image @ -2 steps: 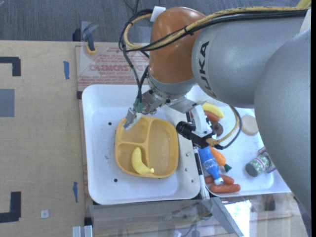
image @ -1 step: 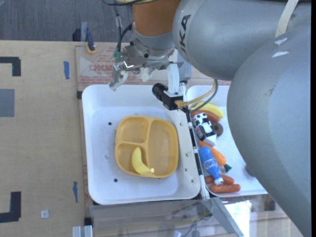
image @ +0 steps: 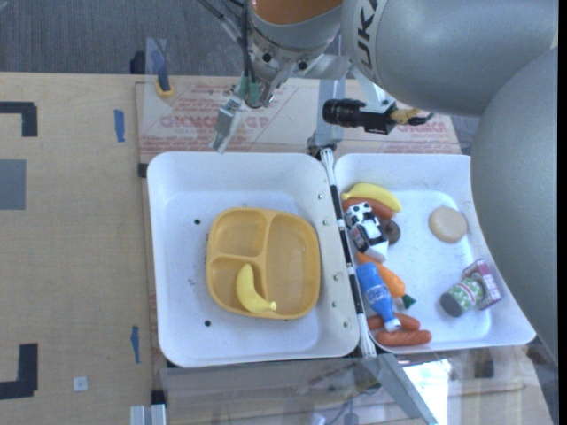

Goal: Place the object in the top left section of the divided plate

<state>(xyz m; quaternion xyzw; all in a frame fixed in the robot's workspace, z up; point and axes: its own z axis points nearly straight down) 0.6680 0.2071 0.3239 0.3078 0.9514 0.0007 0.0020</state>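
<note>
Pincer [image: 232,118] hung beyond the far rim of the left bin [image: 168,237], over the printed cardboard sheet [image: 186,118] on the bench [image: 71,237]; its fingers were too small and blurred to tell whether they stood apart or together, and nothing showed between them. Much of the arm [image: 461,34] was cut off by the top and right edges and hid the right bin's [image: 461,171] outer corner.

The yellow divided plate [image: 263,262] lay in the middle of the left bin. A banana [image: 251,292] lay in the plate's near left section; the far left section held nothing.

Right of the plate, in the right bin, lay a second banana [image: 372,195], a black-and-white toy [image: 365,228], a blue bottle [image: 375,292], carrots [image: 397,326], a round beige piece [image: 448,224] and a small can [image: 469,289]. Bare white floor ringed the plate on all sides.
</note>
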